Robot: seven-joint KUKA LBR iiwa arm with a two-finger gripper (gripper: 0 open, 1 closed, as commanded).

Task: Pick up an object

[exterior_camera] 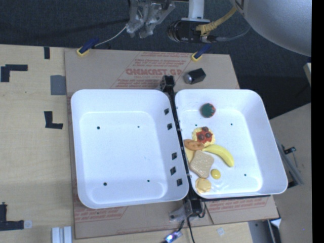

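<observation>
Two white bins sit side by side on the bench, and I start with the big things. My left bin [121, 151] has a bare floor. My right bin [248, 135] carries all the toy food, bunched against its left wall. Largest there is a yellow banana [221, 154], lying aslant near the middle. Just left of it lies a tan slice of bread [202, 164], and above that a small pizza piece with red dots [204, 135]. A dark green and red ball [207, 110] rests apart, nearer the far wall. My claw [145, 20] hangs high beyond the bins, over the dark floor, with nothing between its fingers; how wide it stands I cannot tell.
</observation>
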